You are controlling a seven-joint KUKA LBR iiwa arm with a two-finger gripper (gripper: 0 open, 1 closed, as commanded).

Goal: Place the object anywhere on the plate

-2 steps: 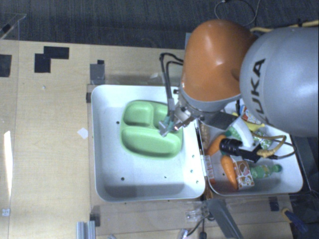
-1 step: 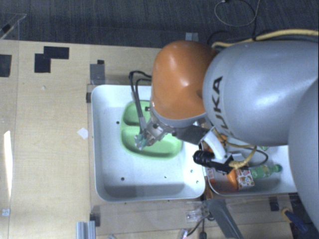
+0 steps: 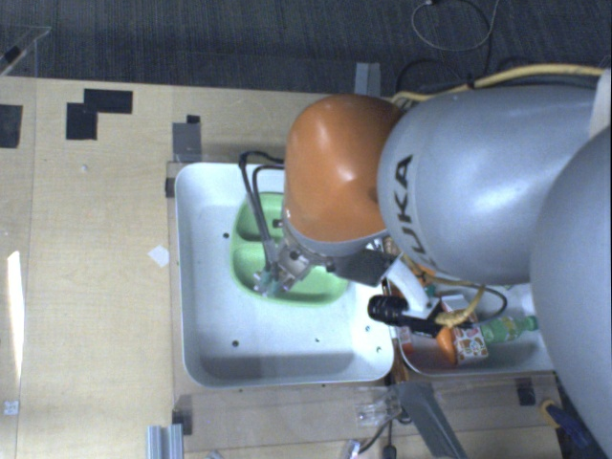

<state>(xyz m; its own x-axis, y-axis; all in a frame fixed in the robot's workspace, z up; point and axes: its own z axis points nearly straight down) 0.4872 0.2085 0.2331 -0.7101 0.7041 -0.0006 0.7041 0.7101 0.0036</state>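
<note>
The gripper is positioned low over the green plate, at the plate's near edge. Whether the jaws are open or closed cannot be determined, and no object is visible between them. The plate lies in the left white bin, toward its far right portion, partly hidden by the orange band of the arm. In the right bin, a green bottle with a printed label lies on its side beside an orange object, under the arm.
</note>
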